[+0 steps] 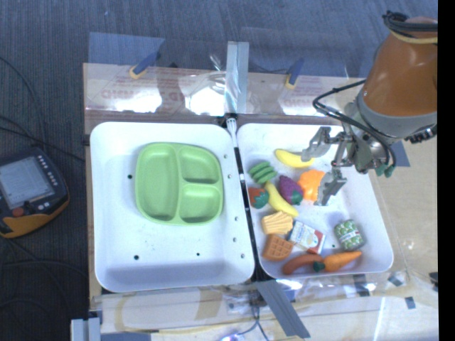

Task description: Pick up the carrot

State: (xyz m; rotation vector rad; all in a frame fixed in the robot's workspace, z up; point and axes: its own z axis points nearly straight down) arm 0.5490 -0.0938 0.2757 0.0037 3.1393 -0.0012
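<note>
Pincer (323, 168) spread wide over right bin (380, 222), nothing between its fingers; one finger (315, 145) near yellow banana (288, 158), the other (331, 186) just beside orange pepper (311, 185). Carrot (341, 261) lying at bin's near edge, well apart from pincer, just beside sausage (300, 263). Green divided plate (178, 182) in left bin (114, 212).

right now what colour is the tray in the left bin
Light green, seen in the camera view: tray.

A green divided plate (178, 183) lies in the left bin (114, 261); a pendant (28, 190) lies on the floor.
</note>
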